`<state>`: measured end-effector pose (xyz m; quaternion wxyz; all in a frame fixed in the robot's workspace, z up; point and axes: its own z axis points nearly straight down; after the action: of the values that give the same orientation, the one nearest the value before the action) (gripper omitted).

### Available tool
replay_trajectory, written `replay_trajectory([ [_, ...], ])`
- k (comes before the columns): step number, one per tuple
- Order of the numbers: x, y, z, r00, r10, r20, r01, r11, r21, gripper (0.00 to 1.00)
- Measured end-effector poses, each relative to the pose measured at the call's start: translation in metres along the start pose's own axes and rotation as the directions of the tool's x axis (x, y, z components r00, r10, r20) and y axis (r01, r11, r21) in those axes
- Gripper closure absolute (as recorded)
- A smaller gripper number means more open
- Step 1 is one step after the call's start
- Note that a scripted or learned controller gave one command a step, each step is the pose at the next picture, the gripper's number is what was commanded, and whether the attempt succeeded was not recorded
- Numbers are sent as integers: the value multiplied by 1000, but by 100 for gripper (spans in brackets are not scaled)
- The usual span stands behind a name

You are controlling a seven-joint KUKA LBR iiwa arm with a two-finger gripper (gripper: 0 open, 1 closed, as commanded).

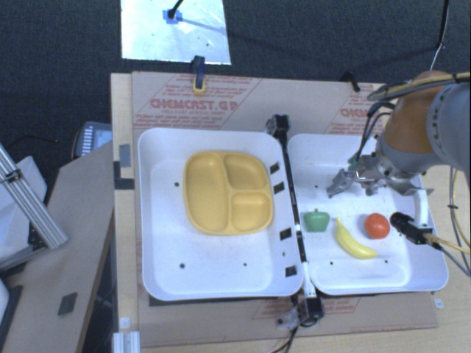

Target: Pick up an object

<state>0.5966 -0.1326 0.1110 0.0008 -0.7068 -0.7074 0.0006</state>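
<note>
The right bin [324, 157] holds a small green pepper [316, 220], a yellow banana [354, 242] and a red tomato [377, 226], all lying near its front half. My gripper [354, 184] hangs over the middle of that bin, just behind the three pieces and apart from them. Its fingers look spread, and it is open with nothing between them. The grey arm with its orange band [412, 123] comes in from the right.
A yellow divided plate [227, 192] lies in the middle of the left bin [162, 263]. A black divider strip [288, 197] runs between the bins. Cardboard [221, 101] lies under both bins.
</note>
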Motion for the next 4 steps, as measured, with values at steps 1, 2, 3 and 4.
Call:
replay_trajectory([
  [1, 0, 0, 28, 1000, 1, 0, -1, 1000, -1, 0],
  [2, 0, 2, 15, 1000, 1, 2, -1, 1000, -6, 100],
  [3, 1, 13, -44, 1000, -4, 2, 4, 1000, -10, 100],
  [4, -2, 18, -89, 1000, -4, 2, 4, 1000, -9, 100],
])
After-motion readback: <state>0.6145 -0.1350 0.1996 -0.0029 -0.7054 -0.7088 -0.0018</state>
